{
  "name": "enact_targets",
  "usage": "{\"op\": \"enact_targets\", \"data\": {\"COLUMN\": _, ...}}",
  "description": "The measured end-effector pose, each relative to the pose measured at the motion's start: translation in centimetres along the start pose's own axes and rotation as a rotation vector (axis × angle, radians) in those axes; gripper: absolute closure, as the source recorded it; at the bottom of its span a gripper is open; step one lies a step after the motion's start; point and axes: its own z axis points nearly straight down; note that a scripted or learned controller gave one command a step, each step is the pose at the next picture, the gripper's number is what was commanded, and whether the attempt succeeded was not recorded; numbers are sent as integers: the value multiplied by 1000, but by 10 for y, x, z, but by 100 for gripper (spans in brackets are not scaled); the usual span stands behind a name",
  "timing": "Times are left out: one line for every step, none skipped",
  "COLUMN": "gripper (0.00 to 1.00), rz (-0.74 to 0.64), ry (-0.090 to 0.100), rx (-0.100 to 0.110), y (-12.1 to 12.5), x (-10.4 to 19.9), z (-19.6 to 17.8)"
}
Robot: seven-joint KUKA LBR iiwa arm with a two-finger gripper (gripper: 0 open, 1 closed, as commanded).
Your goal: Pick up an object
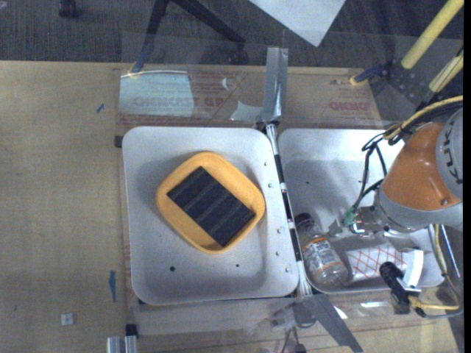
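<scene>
Bottle (324, 262): clear plastic, dark cap, lying on its side at the near left corner of the right bin (324, 164), cap end toward the wall shared with the other bin. Likeliest item for the pick, being nearest the gripper.

Gripper (358, 223): low over the right bin, just beside the bottle on its right, under the grey and orange arm (416, 175). Wide or narrow cannot be told, as the wrist covers it. Nothing is seen held.

Checked packet (368, 259): red and white, flat on the bin floor, touching or just beside the bottle, partly under the gripper.

Left bin (147, 160): holds one yellow dish (210, 210) with a dark ribbed insert, near its middle, well apart from the gripper.

Worktop (59, 197): pale wood, carrying both bins side by side.

Step in hand, by judgement: approach or descent onto an item in the right bin, with the grasp not yet made. The next move calls for centring over the bottle's body, closing across its narrow width, then lifting straight. Risks are that the round, smooth bottle rolls away or the packet gets caught instead.
</scene>
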Motion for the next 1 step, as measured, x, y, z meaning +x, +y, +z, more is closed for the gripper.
{"op": "enact_targets", "data": {"gripper": 0, "rz": -119, "ry": 4, "rx": 7, "y": 54, "x": 27, "z": -57}}
